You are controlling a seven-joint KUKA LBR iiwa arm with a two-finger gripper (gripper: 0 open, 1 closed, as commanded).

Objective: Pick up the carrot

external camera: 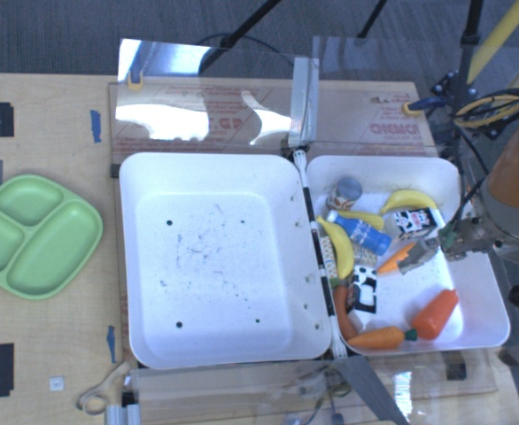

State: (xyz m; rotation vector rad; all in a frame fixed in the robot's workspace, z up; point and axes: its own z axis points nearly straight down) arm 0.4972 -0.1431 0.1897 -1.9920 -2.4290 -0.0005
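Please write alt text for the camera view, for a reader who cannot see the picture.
The robot's hand hovers low in the right bin, among toy food: bananas, an orange carrot near the front edge and a red-orange piece beside it. The left bin shows its white floor, and a green divided plate lies further left on the bench.

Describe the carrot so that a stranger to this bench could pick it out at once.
Go to the right white bin, the one crowded with toys, and look along its near edge. The carrot lies there on its side, a long orange taper with a small green stub end. The stubby orange-red piece beside it is shorter and fatter.
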